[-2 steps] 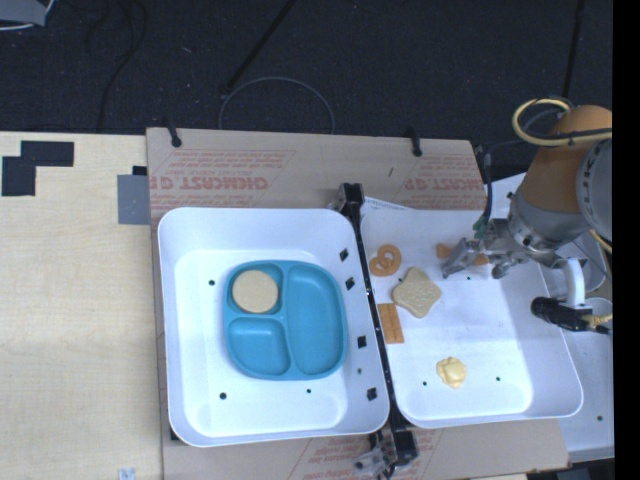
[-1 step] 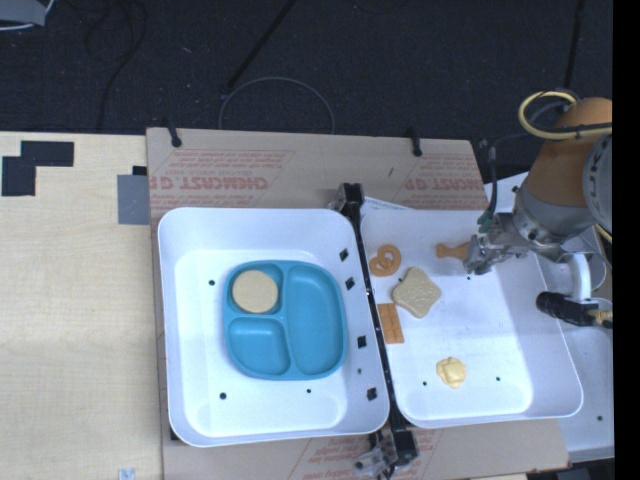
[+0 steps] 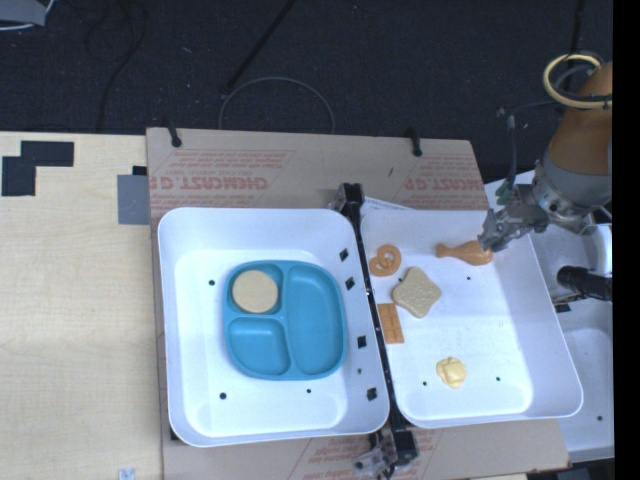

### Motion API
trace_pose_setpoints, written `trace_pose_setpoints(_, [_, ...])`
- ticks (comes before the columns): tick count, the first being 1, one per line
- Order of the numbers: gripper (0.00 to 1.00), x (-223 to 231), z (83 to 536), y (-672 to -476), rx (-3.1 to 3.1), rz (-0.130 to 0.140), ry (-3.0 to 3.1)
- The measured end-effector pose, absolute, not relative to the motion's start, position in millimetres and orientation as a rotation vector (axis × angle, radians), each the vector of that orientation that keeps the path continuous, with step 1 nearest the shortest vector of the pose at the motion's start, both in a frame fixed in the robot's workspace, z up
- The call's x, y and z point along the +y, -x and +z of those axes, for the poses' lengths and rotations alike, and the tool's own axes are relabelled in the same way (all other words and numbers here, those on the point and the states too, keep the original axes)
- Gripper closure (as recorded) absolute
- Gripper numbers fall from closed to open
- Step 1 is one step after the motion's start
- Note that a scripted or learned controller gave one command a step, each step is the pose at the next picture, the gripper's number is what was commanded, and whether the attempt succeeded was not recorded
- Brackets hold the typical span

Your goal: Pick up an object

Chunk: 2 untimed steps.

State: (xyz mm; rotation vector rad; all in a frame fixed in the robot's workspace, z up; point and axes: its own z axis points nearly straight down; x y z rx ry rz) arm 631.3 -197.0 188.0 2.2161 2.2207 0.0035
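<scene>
Glossy blue plastic tray in a smooth white plastic bin.

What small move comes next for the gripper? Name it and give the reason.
Probably a short drop straight down. The gripper sits at the thick end of the tan drumstick near the far edge of the right bin, closer to it than to the pretzel or cracker. Whether the fingers already straddle it cannot be told.
</scene>
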Motion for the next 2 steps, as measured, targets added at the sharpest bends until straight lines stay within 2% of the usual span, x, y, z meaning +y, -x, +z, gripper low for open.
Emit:
trace_pose_setpoints(1, [1.0,-198.1,241.9,-632.1,2.221,0.003,-2.216])
trace_pose_setpoints(2, [1.0,-151.1,230.5,-628.8,2.229,-0.003,-2.22])
